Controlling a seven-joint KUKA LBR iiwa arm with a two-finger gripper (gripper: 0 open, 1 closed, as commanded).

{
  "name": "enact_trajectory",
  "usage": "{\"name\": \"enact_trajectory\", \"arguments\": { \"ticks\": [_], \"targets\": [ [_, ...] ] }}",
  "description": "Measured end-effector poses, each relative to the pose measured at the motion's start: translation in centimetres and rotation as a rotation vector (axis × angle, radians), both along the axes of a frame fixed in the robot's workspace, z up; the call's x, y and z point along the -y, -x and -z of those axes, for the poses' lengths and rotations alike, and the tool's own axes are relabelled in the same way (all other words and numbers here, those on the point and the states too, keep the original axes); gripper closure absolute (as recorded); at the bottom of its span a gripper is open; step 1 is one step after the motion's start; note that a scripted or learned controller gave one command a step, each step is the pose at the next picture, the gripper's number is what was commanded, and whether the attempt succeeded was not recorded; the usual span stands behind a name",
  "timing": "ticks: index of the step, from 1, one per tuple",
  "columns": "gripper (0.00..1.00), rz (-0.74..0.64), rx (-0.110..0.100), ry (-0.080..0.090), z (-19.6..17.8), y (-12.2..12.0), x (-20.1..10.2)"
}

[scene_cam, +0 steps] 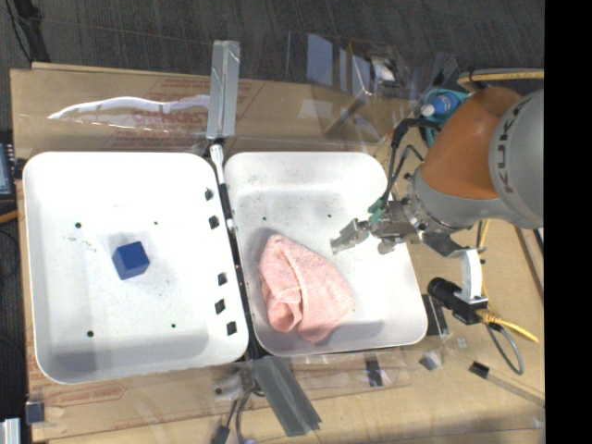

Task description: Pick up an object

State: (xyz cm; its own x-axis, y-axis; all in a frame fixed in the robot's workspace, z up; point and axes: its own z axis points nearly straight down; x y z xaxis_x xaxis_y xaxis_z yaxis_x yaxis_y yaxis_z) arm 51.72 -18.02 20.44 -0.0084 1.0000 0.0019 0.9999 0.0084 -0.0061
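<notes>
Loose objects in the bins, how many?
2. A blue cube sits in the left bin; a pink cloth lies crumpled in the right bin. Something small could be hidden under the cloth.

left bin (pixel 55 340): showing white, with tiny dark specks scattering over its floor
right bin (pixel 305 178): showing white too, speckling dark toward its far side
cube (pixel 131 259): showing solid blue, sitting in the left bin
cloth (pixel 301 289): showing soft pink, plain, lying in the right bin
arm (pixel 499 155): showing grey with an orange band above the wrist
gripper (pixel 356 234): showing grey metal with a small green spot behind it
bench (pixel 111 109): showing brown cardboard with faint red print
</notes>
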Motion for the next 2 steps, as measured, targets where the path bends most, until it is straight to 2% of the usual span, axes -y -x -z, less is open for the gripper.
{"name": "enact_trajectory", "arguments": {
  "ticks": [1,2],
  "targets": [
    [0.00,-0.116,0.005,0.001,11.2,-1.8,-0.2],
    [0.00,-0.197,0.001,0.000,11.3,-1.8,-6.5]
  ]
}}
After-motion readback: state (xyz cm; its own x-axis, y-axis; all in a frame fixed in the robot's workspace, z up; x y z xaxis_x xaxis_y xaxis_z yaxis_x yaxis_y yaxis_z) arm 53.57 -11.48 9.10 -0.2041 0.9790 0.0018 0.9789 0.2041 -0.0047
